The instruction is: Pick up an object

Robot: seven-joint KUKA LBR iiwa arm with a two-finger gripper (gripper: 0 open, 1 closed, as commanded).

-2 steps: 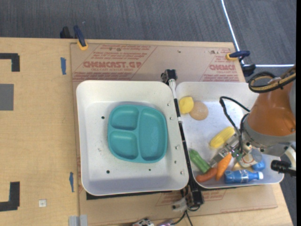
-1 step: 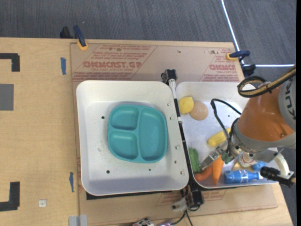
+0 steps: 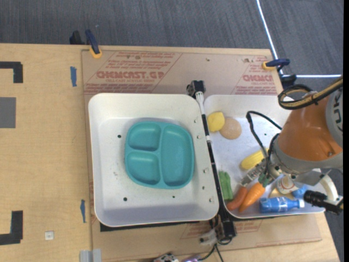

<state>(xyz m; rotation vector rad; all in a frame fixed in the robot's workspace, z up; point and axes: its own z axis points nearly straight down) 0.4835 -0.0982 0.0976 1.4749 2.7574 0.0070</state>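
Note:
The arm's orange band [image 3: 306, 136] hangs over the right bin [image 3: 256, 109]. Below it my gripper [image 3: 260, 174] is low in the bin among the toys. It sits just under a yellow piece [image 3: 252, 159] and right above an orange carrot [image 3: 246, 196]. A blue bottle [image 3: 280, 203] lies to the carrot's right, by the bin's front wall. A green piece [image 3: 224, 183] lies along the bin's left wall. Farther back rest a yellow lemon-like toy [image 3: 216, 121] and a beige round toy [image 3: 232, 129]. The wrist hides part of the bin's right side.
The left bin [image 3: 109, 146] holds a teal divided plate [image 3: 160, 154]. A black clamp [image 3: 195, 87] sits at the back where the two bins meet. Cables [image 3: 297, 94] loop above the arm. Brown cardboard [image 3: 163, 72] lies under both bins.

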